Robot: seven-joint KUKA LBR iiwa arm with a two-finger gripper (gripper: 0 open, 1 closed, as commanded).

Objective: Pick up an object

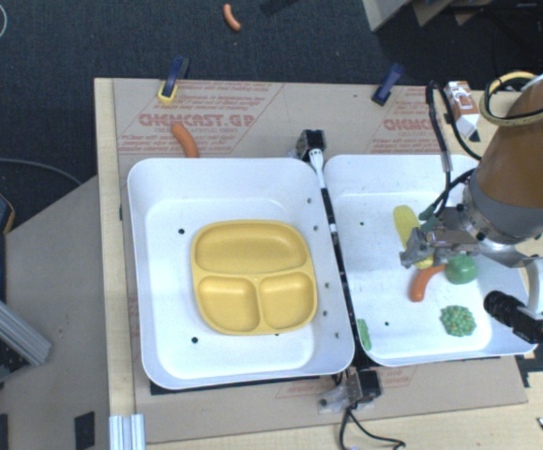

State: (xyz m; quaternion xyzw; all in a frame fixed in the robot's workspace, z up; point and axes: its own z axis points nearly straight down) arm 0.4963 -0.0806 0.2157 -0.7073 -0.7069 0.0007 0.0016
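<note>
A yellow sectioned tray (252, 277) lay in the left bin (154, 195). In the right bin (369, 181), an orange carrot-like piece (422, 282) lay just below the pincer (419, 251), its long axis slanting from upper right to lower left. A yellow piece (404, 221) stood just above the pincer, a green round piece (460, 270) just right of the carrot, a green broccoli-like clump (458, 321) below that. The arm (520, 172) reached in from the right, wrist bent down over the carrot. Whether the pincer was wide or narrow could not be told. An orange sausage (186, 139) lay on the bench (243, 111) above the left bin.
</note>
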